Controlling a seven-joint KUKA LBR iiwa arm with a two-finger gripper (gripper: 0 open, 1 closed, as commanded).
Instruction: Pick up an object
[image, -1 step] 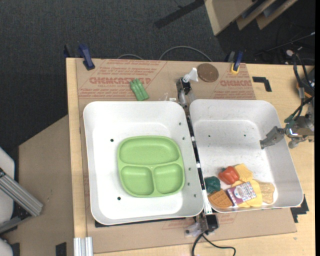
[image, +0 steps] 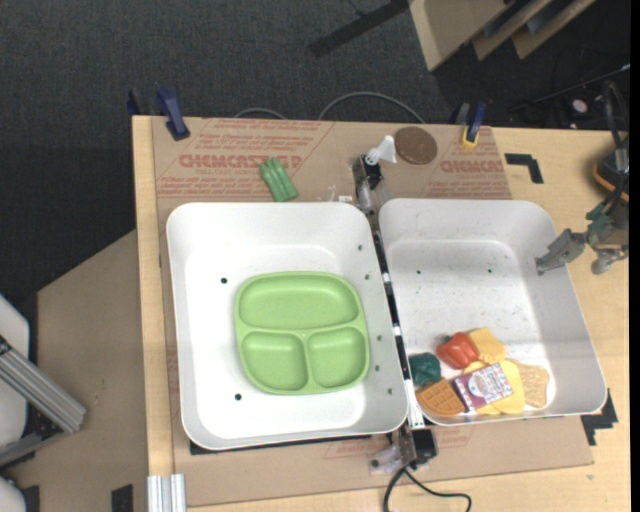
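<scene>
The hand (image: 565, 252), its state unclear from here, hangs at the right bin's (image: 470, 225) far right edge; the toy pile (image: 483, 378) lies toward the near edge.

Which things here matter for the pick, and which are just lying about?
For the job:
- cluster of small toy food pieces, red, yellow, orange, dark green, in the right white bin
- claw at that bin's right rim

Lying about:
- green three-compartment plastic tray in the left white bin
- small green block
- brown disc
</scene>
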